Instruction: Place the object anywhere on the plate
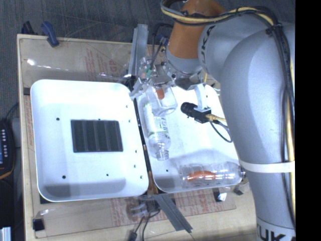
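My pincer (159, 84) sits over the upper bottle (156, 119); grip state unclear. Next: lift toward the dark plate (97, 135).

two shallow white bins side by side on the surface (30, 59), a pale board with faint red print. left bin (50, 99): small dark holes dot its floor. right bin (185, 134): a clear plastic bottle with an orange thing inside (208, 174) lies on its side along the near wall. blue clamp (50, 34) at the board's far left corner. metal bracket (168, 212) at the near edge between the bins. dark device (5, 144) at the left edge, partly cut off.
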Motion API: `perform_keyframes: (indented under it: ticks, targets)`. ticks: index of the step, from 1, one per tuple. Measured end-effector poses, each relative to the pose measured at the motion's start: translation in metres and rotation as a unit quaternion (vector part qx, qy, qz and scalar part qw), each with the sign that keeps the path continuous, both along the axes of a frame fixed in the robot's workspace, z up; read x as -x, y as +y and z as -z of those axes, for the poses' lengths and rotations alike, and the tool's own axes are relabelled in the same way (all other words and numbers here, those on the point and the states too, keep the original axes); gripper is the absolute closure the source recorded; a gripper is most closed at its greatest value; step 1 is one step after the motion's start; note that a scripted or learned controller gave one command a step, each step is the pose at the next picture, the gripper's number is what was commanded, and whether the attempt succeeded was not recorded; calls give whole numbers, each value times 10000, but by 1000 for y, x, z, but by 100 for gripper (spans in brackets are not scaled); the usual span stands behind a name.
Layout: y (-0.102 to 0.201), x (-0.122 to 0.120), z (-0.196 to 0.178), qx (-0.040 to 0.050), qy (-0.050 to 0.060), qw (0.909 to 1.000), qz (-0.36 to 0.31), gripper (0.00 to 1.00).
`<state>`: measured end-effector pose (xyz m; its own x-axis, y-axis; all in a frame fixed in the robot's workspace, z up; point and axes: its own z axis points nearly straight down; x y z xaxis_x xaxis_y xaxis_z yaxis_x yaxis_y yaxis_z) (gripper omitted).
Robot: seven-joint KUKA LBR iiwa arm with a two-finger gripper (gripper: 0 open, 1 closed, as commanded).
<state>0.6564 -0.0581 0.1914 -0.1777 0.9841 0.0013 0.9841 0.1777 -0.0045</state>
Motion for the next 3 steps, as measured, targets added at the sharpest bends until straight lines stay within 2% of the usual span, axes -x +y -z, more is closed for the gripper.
perform_keyframes:
  ticks: [1, 2, 3]
  targets:
    - [48, 56, -55, 0, 1, 9948, -1015, 100]
    - [47, 56, -64, 4, 19, 9948, -1017, 100]
    - [75, 83, -1, -7, 13, 9714, -2376, 100]
